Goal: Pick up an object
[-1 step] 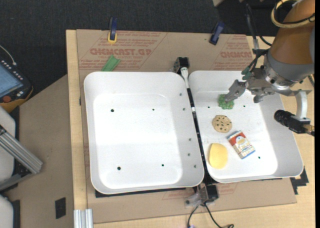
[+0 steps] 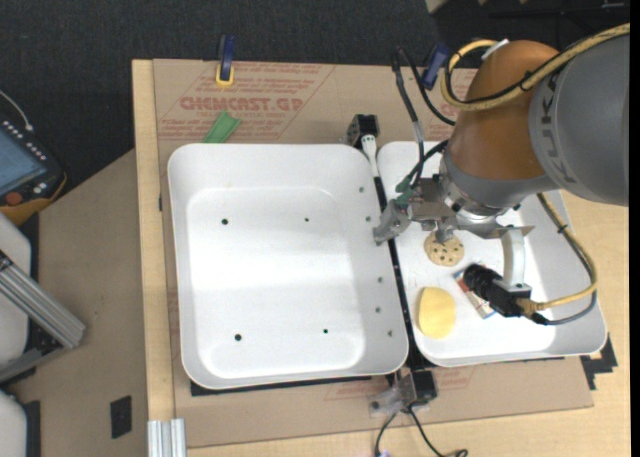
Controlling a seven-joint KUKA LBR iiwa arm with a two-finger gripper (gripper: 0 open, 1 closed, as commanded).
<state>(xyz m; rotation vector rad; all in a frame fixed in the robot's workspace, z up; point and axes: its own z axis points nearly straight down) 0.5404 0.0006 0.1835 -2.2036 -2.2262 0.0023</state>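
The arm's grey and orange wrist hangs over the right bin (image 2: 570, 340), and it covers much of that bin's far half. My gripper (image 2: 437, 218) sits under the wrist near the bin's left wall. Just below it a tan round disc with dark holes (image 2: 443, 248) lies on the bin floor, partly under the gripper. Closer to the front of the same bin rests a pale yellow rounded lump (image 2: 436, 312), apart from the gripper. The wrist hides whatever else this bin holds.
The left bin (image 2: 185, 245) stands beside the right one, their walls touching. Both rest on a cardboard sheet (image 2: 270, 95) that bears a small green piece (image 2: 221, 127) and a blue clamp (image 2: 226, 50) at its far edge. A black-and-white fitting (image 2: 363, 133) sits behind the seam.
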